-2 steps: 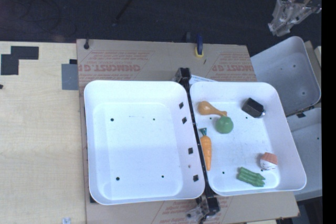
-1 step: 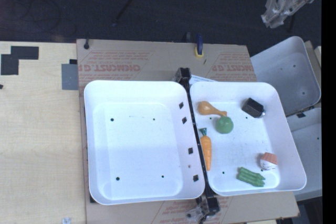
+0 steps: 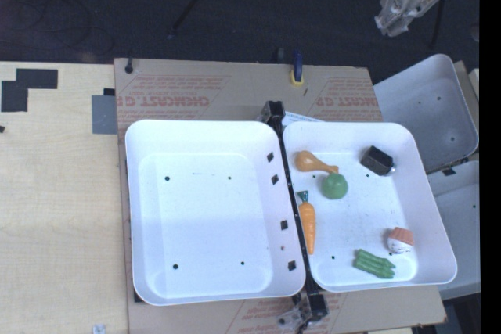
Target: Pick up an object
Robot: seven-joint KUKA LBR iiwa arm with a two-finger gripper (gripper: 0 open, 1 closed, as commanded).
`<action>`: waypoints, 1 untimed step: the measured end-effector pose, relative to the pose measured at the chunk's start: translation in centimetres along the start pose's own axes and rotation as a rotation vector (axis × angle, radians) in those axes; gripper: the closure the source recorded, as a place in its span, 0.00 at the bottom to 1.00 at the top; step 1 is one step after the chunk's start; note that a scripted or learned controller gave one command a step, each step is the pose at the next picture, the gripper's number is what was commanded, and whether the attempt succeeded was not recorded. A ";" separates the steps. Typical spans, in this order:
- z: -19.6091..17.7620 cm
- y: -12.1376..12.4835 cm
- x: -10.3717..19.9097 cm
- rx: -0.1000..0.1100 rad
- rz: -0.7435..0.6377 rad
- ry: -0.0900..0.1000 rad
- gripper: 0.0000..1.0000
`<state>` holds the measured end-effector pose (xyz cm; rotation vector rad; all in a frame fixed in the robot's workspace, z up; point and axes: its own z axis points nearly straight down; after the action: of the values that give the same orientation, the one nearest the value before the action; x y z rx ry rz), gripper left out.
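Brown cardboard sheet [image 3: 235,94] under both bins: red printed lettering along far strip, two repeats, one left at [image 3: 168,99], one right at [image 3: 335,101]. Lettering appears upside down and mirrored from camera; reads roughly "OHMCRAFT" plus further characters, exact spelling uncertain. Faint red print also on near strip of cardboard, below bins, too small to read. No legible text on bins, objects, worktop [image 3: 55,199].
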<state>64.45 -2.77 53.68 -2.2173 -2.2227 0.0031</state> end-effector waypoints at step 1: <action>0.0 0.0 3.2 0.002 0.000 0.001 1.00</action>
<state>64.40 0.46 53.69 -2.2158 -2.2222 0.0042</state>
